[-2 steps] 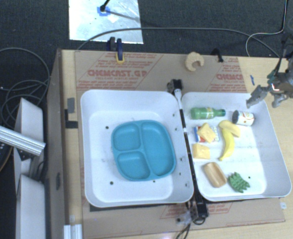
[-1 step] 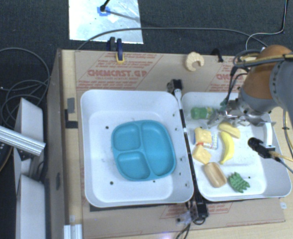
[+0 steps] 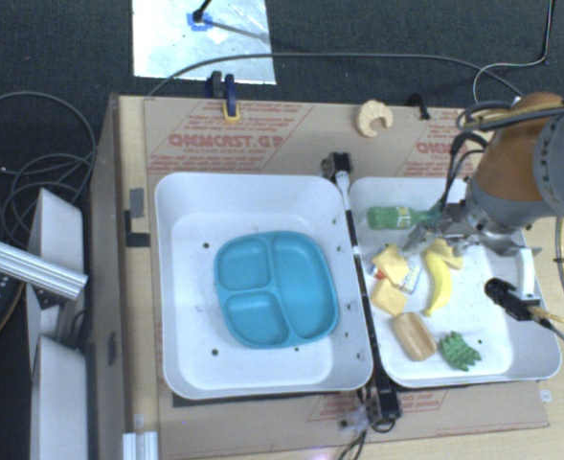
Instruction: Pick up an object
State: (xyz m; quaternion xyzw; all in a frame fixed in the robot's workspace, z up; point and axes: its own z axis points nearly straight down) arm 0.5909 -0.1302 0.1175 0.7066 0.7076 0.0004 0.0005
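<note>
The right bin (image 3: 526,357) holds several toy foods. A green bottle (image 3: 390,218) lies at its far left, and a yellow banana (image 3: 439,278) lies in the middle. Yellow cheese wedges (image 3: 390,262) sit beside a small white and red piece (image 3: 408,276). A tan bread roll (image 3: 413,335) and a green leafy piece (image 3: 459,351) rest near the front wall. My gripper (image 3: 425,238) hangs low over the bin, between the bottle's right end and the top of the banana. Nothing is visibly held in it.
The left bin (image 3: 181,257) bears a blue divided plate (image 3: 274,288). A tan croissant-shaped piece (image 3: 374,118) lies on the cardboard behind the bins. A black cable part (image 3: 507,295) hangs at the right bin's right side. The grey and orange arm (image 3: 521,166) crosses the far right corner.
</note>
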